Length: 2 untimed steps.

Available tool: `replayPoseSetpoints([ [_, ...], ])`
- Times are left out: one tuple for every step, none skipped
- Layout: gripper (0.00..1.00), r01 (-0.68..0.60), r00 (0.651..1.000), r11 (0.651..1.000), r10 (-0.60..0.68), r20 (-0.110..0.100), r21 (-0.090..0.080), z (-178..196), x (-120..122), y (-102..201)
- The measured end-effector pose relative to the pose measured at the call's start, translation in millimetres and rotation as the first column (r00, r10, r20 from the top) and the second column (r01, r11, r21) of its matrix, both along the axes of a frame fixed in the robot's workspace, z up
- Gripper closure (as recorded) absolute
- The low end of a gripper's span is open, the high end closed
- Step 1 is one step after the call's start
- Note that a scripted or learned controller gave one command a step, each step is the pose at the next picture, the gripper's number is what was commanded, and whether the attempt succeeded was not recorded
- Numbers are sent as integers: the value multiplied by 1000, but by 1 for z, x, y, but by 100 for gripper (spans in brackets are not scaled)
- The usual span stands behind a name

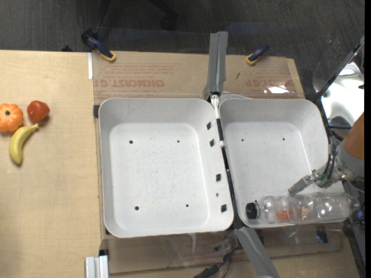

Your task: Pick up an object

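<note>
A clear plastic bottle (pixel 298 208) lay on its side along the near wall of the right-hand bin (pixel 272 112), its long axis running across the frame and its black cap (pixel 251 211) pointing left toward the divider between the bins. Brown cardboard (pixel 139 77) behind the left bin (pixel 156 106) carried red lettering, seen upside down, that appeared to read "CHEMCAST GP". The arm (pixel 353 149) entered from the right, bent low over the bottle's far end; whether the gripper (pixel 310 181) was spread or pinched could not be told. A banana (pixel 19 143), an orange (pixel 10 118) and a red fruit (pixel 38 111) sat on the wooden bench at left.
</note>
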<state>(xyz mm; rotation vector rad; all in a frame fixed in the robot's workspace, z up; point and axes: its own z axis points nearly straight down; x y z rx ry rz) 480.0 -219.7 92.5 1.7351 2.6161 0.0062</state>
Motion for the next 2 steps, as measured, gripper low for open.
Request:
replayPoseSetpoints([
  [0, -87, 996, 996, 87, -2, -4, 98, -1, 17],
  [0, -98, 995, 995, 98, -2, -4, 143, 19, 32],
])
